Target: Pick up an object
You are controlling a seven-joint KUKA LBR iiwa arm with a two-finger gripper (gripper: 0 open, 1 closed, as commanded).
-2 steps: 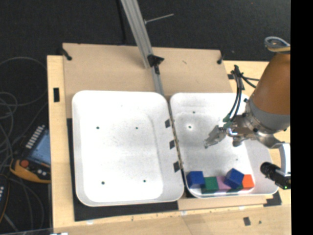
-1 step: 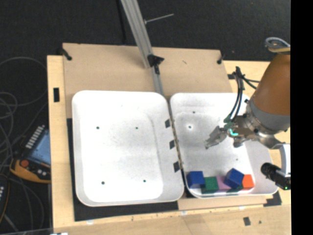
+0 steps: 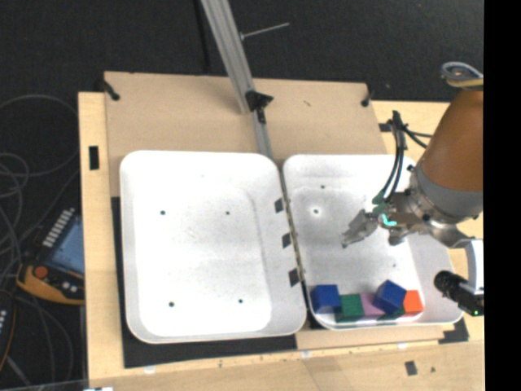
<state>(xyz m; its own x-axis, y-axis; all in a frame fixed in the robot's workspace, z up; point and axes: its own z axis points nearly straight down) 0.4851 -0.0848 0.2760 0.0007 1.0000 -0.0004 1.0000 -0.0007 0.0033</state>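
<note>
Here, hovering over the right bin (image 3: 326,177), apart from everything: gripper (image 3: 356,233), finger state impossible to tell. Lying along the near wall: blue block (image 3: 326,296), green block (image 3: 352,306), purple piece (image 3: 372,306), second blue block (image 3: 391,296), orange block (image 3: 413,301).

Blocks (image 3: 368,300) crowd the right bin's (image 3: 326,177) near wall; above them its floor lies bare up to the gripper (image 3: 358,230), hanging mid-bin

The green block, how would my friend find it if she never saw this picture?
Look in the right bin, along its near edge where the blocks sit in a row. The green block is second from the left, between a blue block and a purple one.
</note>
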